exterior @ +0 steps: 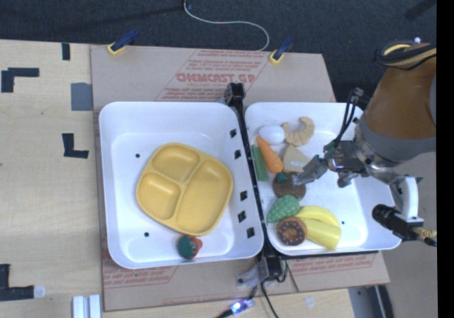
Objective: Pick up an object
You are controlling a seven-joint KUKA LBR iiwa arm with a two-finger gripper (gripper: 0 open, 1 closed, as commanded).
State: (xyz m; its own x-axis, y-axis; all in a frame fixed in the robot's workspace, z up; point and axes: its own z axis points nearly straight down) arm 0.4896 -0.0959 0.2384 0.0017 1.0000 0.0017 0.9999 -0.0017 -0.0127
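The right bin (355, 199) holds several toy foods. Among them are a white egg (270, 132), a tan croissant (301, 131), an orange carrot (268, 155), a yellow banana (320, 225), a chocolate donut (290, 231) and a green leafy piece (284, 208). A dark brown piece (287, 186) lies at the bin's middle. My gripper (316, 170) reaches in from the right, low over the bin, with its tip just right of the brown piece and beside a pale block (296, 160). Nothing shows as held.
The left bin (120, 167) holds a yellow divided plate (185, 187) and a small red and green toy (189, 245) near its front wall. A black divider (245, 160) runs between the bins. The grey arm (401, 114) stands over the right bin's right side.
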